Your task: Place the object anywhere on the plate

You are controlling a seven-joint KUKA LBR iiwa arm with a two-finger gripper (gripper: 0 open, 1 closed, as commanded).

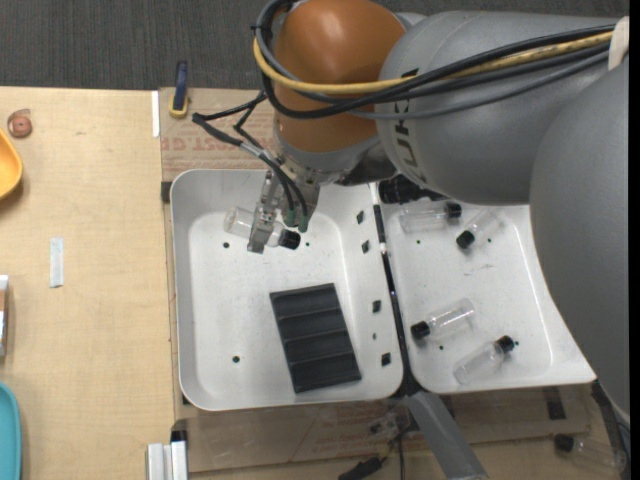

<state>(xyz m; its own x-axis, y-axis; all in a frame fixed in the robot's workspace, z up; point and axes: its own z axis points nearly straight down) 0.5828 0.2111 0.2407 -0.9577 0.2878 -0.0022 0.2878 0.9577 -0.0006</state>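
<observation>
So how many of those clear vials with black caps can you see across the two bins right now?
5. One vial lies in the left bin by the gripper. The right bin holds four: two near its top, two lower down. The arm may hide more.

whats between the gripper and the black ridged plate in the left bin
Nothing in the camera view: from the gripper down to the black ridged plate there is just bare white floor of the left bin. A clear vial sits beside the gripper.

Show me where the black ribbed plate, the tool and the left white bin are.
black ribbed rectangular plate (316, 337): camera view, centre of its top.
tool (266, 230): camera view, fingertip end.
left shallow white bin (205, 298): camera view, bare floor.
</observation>
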